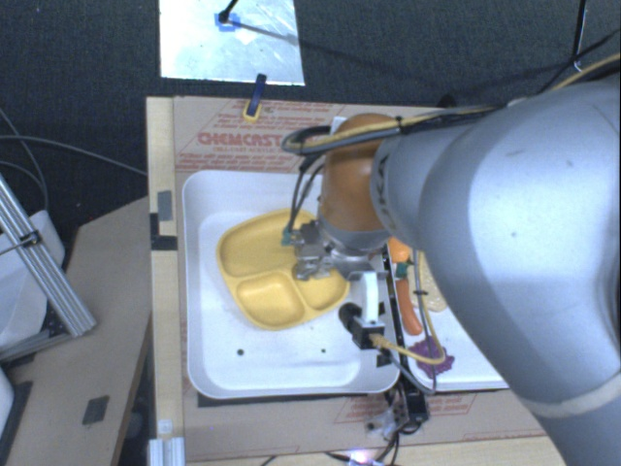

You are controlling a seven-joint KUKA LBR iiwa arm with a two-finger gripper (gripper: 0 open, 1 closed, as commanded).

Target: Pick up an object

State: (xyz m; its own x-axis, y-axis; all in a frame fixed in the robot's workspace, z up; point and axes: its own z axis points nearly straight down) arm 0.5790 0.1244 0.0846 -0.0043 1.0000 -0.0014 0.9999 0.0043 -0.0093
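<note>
tool (307,266) over yellow divided plate (254,252)

The yellow divided plate (254,272) looks like smooth moulded plastic with a soft sheen. The left white bin (277,359) is glossy plastic too. Under it lies matt brown cardboard (218,124) with red print. The arm (514,231) has a satin grey shell and a glossy orange band (351,187). A silvery sheet (194,37) at the far side shines like foil.
</note>
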